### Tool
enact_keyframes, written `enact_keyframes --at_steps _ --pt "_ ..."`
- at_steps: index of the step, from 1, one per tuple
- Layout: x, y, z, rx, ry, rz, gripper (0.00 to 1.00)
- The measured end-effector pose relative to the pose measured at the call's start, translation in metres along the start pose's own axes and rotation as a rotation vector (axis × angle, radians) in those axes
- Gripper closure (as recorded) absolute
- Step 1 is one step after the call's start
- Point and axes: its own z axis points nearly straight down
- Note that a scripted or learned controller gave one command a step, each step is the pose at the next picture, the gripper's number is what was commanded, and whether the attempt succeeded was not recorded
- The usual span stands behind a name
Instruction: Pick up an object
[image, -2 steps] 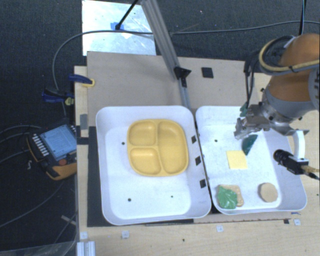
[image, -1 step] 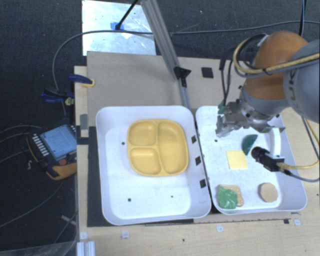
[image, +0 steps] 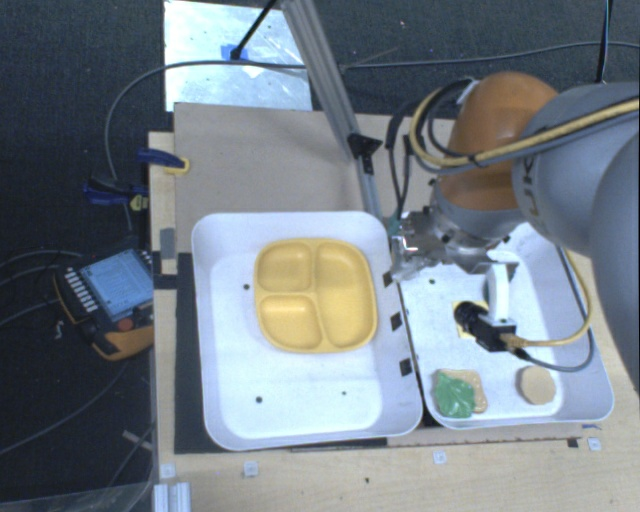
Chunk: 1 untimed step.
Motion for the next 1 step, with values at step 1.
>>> enact_keyframes --at_steps 1 --pt "0.0475 -0.0021 0.0102 0.0 0.0 0.001 1.0"
